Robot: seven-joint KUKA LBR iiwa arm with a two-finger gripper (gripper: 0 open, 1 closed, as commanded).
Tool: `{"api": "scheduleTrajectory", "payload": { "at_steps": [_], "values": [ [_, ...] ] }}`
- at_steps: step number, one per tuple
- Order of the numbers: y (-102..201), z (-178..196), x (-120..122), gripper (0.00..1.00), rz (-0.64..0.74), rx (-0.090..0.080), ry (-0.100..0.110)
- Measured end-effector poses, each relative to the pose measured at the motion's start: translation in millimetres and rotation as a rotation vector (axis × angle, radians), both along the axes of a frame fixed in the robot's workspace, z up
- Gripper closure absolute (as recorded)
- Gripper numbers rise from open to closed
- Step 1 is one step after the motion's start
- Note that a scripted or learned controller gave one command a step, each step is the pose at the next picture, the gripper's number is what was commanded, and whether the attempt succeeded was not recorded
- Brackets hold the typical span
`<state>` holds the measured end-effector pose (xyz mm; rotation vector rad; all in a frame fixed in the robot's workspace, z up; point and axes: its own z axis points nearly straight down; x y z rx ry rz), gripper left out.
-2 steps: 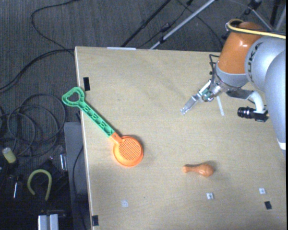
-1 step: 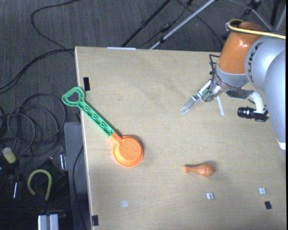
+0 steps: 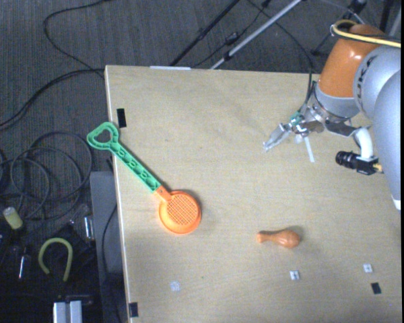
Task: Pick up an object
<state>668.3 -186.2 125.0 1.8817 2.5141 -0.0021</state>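
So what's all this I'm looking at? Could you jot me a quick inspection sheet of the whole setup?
Surface: tan board, with small dark and pale markers near its lower edge.
Job's things: green-handled orange strainer lying flat at the left, its handle overhanging the edge; small orange drumstick-shaped toy lying lower centre.
Clutter: nothing seen on the board.
Grippers: gripper over the upper right, fingers spread, nothing between them.
Cables: black cables coiled on the floor at the left.
Surroundings: dark carpet; tripod legs beyond the board.
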Motion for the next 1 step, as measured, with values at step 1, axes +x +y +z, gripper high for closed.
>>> {"api": "scheduleTrajectory", "payload": {
  "at_steps": [1],
  "values": [
    [-0.1, 0.0, 0.0, 0.0, 0.0, -0.001, 0.0]
  ]
}}
